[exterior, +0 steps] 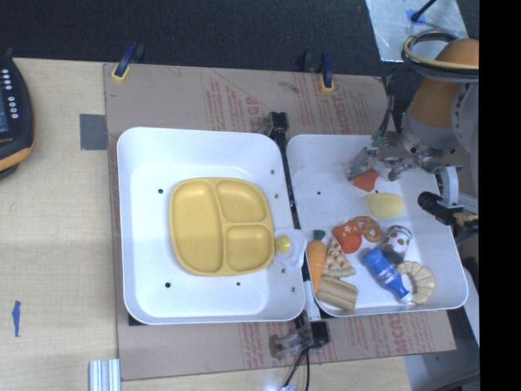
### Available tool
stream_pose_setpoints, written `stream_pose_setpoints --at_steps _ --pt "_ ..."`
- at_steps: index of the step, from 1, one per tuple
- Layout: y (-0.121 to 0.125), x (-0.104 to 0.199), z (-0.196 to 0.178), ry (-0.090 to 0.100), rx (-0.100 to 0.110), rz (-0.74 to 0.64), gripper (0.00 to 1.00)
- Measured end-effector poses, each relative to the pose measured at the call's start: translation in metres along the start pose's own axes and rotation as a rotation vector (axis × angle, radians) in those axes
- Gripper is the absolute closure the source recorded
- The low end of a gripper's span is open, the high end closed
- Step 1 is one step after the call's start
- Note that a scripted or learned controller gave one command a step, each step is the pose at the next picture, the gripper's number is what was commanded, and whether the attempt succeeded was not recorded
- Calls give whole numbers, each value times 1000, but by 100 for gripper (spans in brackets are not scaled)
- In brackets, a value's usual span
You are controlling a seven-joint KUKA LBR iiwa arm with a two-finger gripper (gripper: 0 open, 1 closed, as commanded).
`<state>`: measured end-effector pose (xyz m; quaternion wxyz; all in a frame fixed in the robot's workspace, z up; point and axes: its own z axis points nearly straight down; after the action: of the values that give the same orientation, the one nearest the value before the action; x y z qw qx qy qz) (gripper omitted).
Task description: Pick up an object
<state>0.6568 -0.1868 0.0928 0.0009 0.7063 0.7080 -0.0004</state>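
Sitting on a tan bench (57, 243), a brown board (203, 104) holds two white bins. The left bin (142, 161) has a yellow tray (221, 224). Toy food fills the right bin's (321, 157) near edge. The gripper (376, 163) is low at its far edge, fingers spread around a red toy (365, 180).

A grey robot arm with an orange band above its wrist reaches in from the right, its two-finger gripper (370, 168) lowered near the frame's upper right, pointing downward.
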Motion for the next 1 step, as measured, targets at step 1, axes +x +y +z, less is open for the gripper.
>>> stream_pose_setpoints --at_steps 1 --pt "0 67 1 3 6 -8 0"
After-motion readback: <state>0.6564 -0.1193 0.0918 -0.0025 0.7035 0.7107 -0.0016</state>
